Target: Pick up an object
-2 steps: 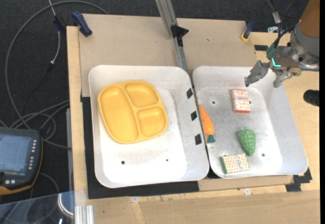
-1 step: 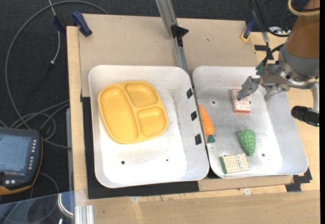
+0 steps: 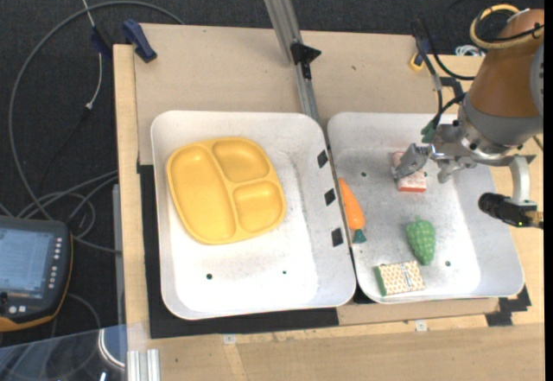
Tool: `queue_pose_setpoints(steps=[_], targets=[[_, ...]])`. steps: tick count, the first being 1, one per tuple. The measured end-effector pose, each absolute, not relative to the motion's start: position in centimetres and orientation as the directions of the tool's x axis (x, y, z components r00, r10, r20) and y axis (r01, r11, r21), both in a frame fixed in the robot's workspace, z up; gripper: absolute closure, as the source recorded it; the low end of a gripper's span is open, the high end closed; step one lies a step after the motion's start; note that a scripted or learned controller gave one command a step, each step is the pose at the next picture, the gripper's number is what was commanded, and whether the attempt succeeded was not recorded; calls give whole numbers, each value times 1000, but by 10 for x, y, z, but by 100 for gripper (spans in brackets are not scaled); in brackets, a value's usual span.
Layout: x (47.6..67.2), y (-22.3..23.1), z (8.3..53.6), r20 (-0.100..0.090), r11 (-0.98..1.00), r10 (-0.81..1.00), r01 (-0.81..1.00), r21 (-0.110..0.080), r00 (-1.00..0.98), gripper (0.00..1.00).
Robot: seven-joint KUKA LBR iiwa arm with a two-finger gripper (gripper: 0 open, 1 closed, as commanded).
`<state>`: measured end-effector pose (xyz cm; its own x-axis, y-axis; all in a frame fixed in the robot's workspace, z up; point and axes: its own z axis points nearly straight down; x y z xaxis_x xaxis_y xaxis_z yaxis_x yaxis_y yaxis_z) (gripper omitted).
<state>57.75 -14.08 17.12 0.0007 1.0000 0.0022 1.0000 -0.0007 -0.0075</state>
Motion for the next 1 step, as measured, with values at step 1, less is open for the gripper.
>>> queue_pose_setpoints(steps=[1], targets=[[576,-134,126,3,0,1000,1000,-7,0,0]])
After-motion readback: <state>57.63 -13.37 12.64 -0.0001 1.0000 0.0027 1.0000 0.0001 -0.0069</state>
